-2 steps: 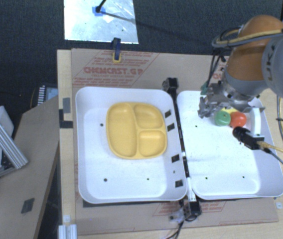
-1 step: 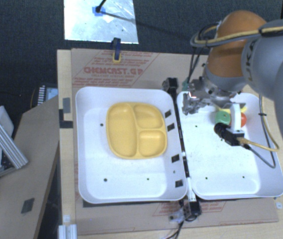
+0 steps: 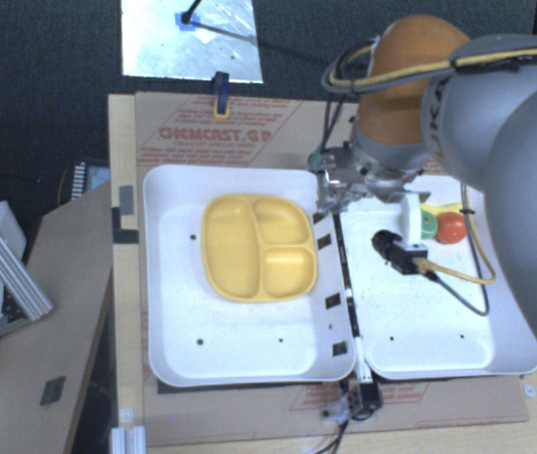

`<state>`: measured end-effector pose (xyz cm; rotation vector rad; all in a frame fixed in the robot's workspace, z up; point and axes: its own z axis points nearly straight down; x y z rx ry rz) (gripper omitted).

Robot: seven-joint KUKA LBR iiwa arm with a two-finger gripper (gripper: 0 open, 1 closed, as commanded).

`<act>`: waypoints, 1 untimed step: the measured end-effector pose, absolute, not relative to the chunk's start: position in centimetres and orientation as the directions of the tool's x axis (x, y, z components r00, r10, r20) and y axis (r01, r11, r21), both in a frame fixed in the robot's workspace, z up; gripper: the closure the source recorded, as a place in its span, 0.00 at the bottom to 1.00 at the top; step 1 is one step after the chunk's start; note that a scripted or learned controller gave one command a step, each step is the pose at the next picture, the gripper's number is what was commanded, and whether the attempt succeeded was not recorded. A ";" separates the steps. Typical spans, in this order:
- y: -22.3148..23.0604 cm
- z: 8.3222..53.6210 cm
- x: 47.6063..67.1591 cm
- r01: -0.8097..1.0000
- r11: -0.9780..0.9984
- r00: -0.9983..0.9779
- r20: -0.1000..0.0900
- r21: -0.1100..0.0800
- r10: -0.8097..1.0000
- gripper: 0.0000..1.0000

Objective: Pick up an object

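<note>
Grey arm [image 3: 510,112] overhangs two white bins [image 3: 179,334] on cardboard [image 3: 212,132]; hand [image 3: 335,195] state unreadable.

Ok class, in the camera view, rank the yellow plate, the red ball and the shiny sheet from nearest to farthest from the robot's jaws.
1. Yellow plate, in the left bin, closest.
2. Red ball, in the right bin, near its back wall.
3. Shiny sheet, beyond both bins, at the view's top left.

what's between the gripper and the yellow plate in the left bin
Nothing visible. The gripper hangs at the right rim of the left bin, just off the upper right corner of the yellow plate; only bare bin floor lies between them.
</note>
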<state>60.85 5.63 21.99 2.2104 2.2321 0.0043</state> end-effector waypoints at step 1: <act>10.3 21.6 60.6 1.000 0.008 -0.008 0.001 0.002 1.000 1.00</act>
